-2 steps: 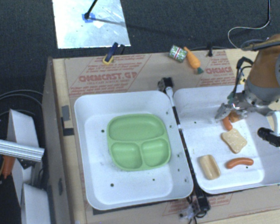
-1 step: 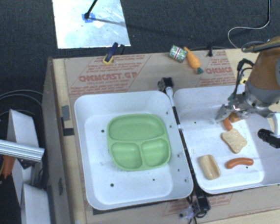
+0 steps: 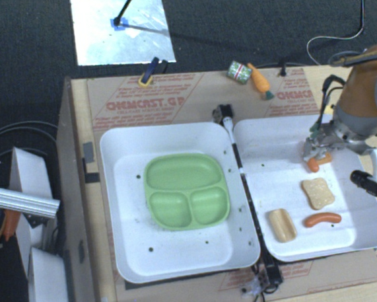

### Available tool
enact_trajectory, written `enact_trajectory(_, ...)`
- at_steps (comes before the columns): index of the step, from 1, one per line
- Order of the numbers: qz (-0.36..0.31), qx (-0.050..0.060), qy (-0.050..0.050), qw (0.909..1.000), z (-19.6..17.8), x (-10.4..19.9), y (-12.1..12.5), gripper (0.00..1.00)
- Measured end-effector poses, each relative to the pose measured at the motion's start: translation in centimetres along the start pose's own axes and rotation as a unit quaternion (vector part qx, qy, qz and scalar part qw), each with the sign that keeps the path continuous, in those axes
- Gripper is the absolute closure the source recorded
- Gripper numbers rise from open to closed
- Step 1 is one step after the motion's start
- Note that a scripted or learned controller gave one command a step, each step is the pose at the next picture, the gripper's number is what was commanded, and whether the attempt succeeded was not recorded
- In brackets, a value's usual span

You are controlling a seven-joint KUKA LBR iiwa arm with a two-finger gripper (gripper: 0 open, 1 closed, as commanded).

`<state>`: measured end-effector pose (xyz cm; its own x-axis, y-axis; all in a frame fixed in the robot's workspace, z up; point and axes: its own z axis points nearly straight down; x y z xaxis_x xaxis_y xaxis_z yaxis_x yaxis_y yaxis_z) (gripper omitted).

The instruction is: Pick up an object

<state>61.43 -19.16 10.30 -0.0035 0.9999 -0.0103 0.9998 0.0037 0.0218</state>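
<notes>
My gripper [image 3: 316, 152] hangs low over the upper right part of the right bin [image 3: 277, 138]. A small orange piece [image 3: 314, 164] lies right under its tip, partly covered by it; whether it is gripped is hidden. A slice of toast [image 3: 319, 193] lies just below that. A red sausage [image 3: 322, 220] rests near the bin's front right. A tan bread roll [image 3: 282, 225] sits at the front left of the same bin.
The left bin [image 3: 126, 153] holds a green divided plate [image 3: 186, 190]. Behind the bins on the cardboard lie a toy carrot [image 3: 259, 80] and a small green can [image 3: 238, 71]. A black clamp [image 3: 225, 113] sits between the bins at the back.
</notes>
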Motion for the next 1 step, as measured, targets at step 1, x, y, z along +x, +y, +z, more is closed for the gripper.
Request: enact_trajectory(1,0.0,0.008,0.005,1.0,-10.59,6.57,-1.31,1.0)
